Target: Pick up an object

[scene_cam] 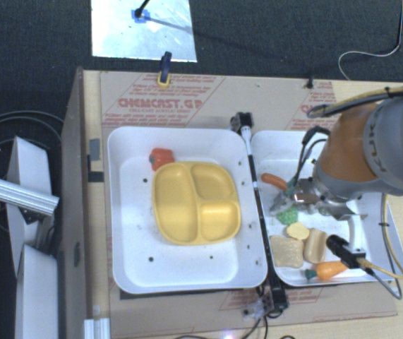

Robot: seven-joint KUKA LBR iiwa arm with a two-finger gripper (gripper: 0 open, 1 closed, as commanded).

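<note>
My gripper (290,199) hangs low in the left half of the right bin (280,147), at the end of the grey arm with the orange band. Just below it lies a green piece (288,217), and a small orange-red sausage-like piece (274,181) lies just above and to its left. Further toward the front of this bin are a yellow disc (298,231), a beige bread slice (286,251), a tan roll (315,245) and an orange carrot (329,268). The view does not show anything held.
The left bin (134,260) holds a yellow divided plate (196,202), with a red piece (161,157) at the plate's back left corner. A black divider rail (255,189) runs between the two bins. The arm covers the right bin's right half.
</note>
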